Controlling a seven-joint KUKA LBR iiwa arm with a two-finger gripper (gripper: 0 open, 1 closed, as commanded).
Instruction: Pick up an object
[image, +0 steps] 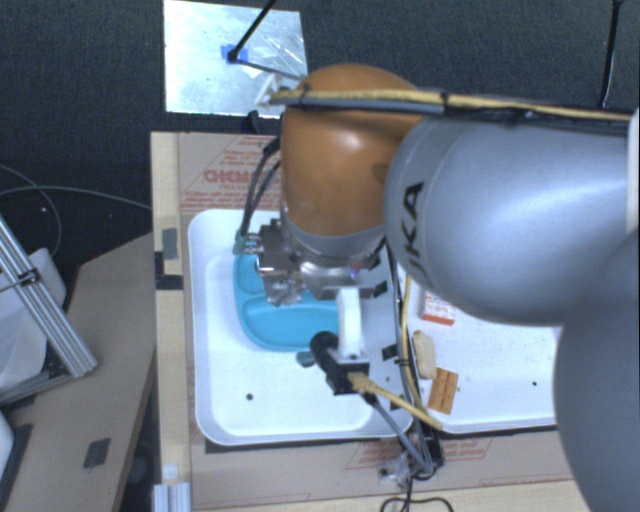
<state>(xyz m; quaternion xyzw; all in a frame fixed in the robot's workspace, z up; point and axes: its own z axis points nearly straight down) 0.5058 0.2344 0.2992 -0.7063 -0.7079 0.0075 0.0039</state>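
Note:
A light blue, rounded flat object (285, 325) lies in the left white bin (225, 400), towards its right side. My gripper (283, 288) is down over the far edge of this blue object, with the grey and orange wrist hiding most of it. I cannot see whether anything is held. The arm covers the upper part of the blue object.
The right white bin (500, 390) holds a white card with red print (437, 310), a pale beige piece (425, 353) and a small orange-brown block (443, 390) near its left wall. The big grey arm hides much of that bin. Cardboard (215, 175) lies under both bins.

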